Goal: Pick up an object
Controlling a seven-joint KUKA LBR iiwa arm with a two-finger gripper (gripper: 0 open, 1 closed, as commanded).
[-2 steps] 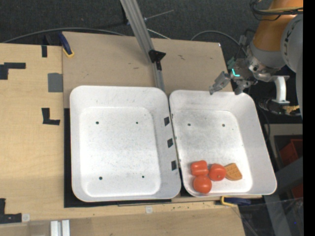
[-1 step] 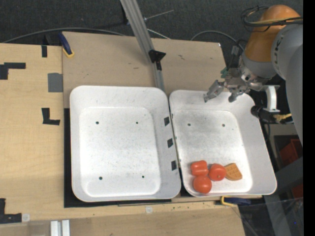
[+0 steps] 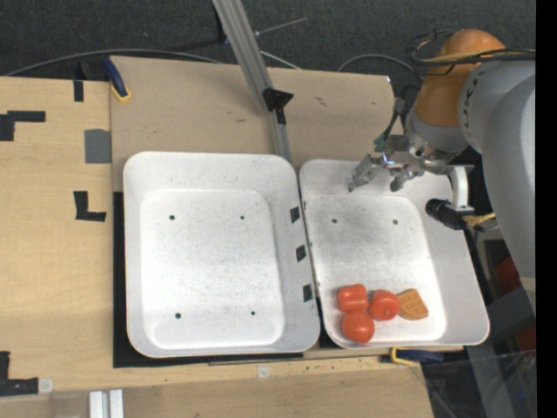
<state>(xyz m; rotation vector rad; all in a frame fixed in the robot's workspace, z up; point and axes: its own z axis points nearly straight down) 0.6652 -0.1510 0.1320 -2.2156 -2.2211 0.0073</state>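
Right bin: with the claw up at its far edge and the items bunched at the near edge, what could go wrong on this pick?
1. The three red pieces and the orange piece touch one another, so the claw may nudge neighbours or close on two.
2. They lie against the right bin's near wall, leaving little room for a finger.
3. The claw must cross the whole bin first.
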